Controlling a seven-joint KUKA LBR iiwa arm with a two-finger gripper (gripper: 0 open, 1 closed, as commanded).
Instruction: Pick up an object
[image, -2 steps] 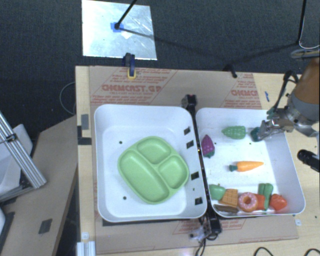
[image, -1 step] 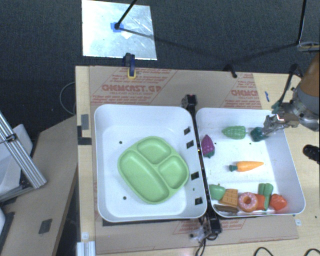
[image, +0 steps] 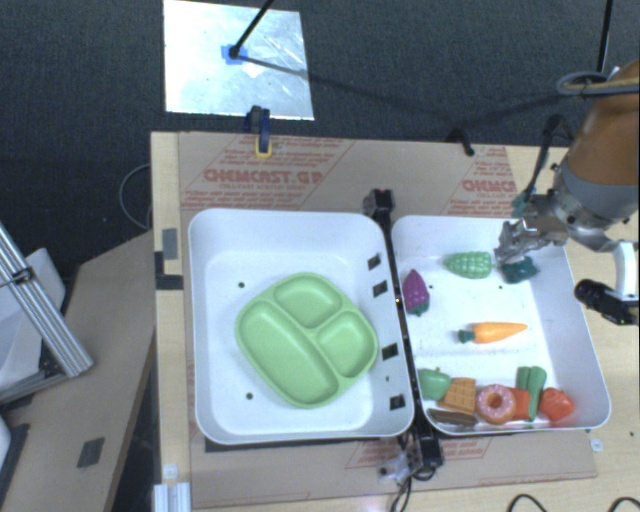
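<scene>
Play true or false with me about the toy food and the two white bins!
1. The green divided plate lies in the left bin. True.
2. The carrot lies on the green plate. False: it lies in the right bin, apart from the plate.
3. The pink donut sits near the front edge of the right bin. True.
4. The purple toy lies in the left bin. False: it lies in the right bin, close to the divider between the bins.
5. The gripper is over the left bin. False: it is at the back of the right bin, beside the light green toy.
</scene>
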